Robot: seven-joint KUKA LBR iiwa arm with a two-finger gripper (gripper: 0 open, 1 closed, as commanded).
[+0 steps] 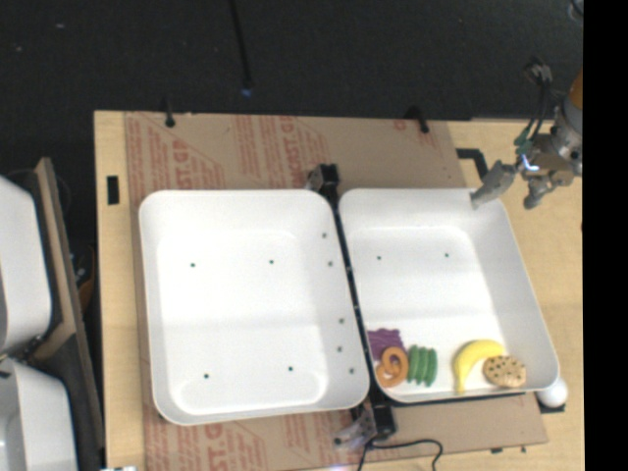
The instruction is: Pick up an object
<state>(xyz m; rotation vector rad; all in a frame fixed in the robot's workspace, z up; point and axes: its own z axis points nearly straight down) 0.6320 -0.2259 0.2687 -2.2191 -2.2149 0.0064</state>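
Pincer (512, 190) spread, holding nothing, arm cut off, purple item (383, 340) indistinct

**Cut off, covered, or too small to read**

The arm (564, 135) is cut by the right edge, so little beyond its wrist shows. The gripper (510, 186) is small and blurred; how its fingers stand cannot be told. In the right bin (432, 234), the purple object (383, 340) lies partly under the orange ring (392, 366), and the cookie (504, 369) covers one end of the banana (473, 359). The green piece (423, 363) is too small to identify. White containers (20, 263) are cropped at the left edge.
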